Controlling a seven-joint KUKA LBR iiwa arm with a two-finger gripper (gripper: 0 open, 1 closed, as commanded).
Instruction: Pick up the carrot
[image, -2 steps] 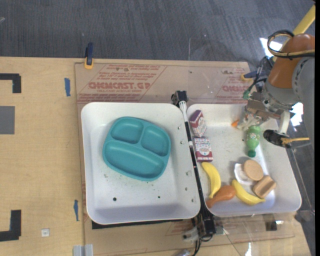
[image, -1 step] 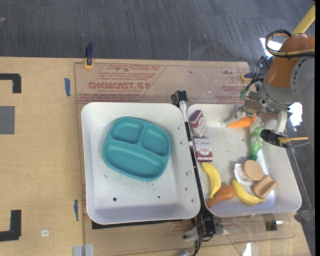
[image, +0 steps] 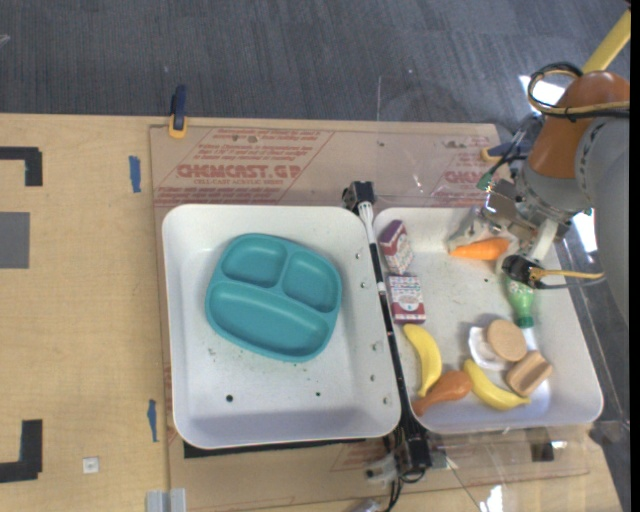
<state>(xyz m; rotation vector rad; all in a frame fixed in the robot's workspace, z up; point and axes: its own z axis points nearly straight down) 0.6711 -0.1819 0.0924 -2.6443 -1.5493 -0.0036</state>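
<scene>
The carrot (image: 482, 250) is a short orange piece lying crosswise near the back of the right bin (image: 580, 400). My gripper (image: 478, 240) comes down from the upper right and sits right on top of the carrot, touching its upper side. The view does not show whether the carrot is gripped. The arm's orange band (image: 575, 110) is above the bin's back right corner.
The left bin (image: 185, 330) holds a teal divided plate (image: 272, 295). In the right bin are two small cartons (image: 400, 270), two bananas (image: 425, 358), an orange-red vegetable (image: 445, 390), a green item (image: 520, 302), a round bun (image: 503, 342) and a bread piece (image: 528, 374).
</scene>
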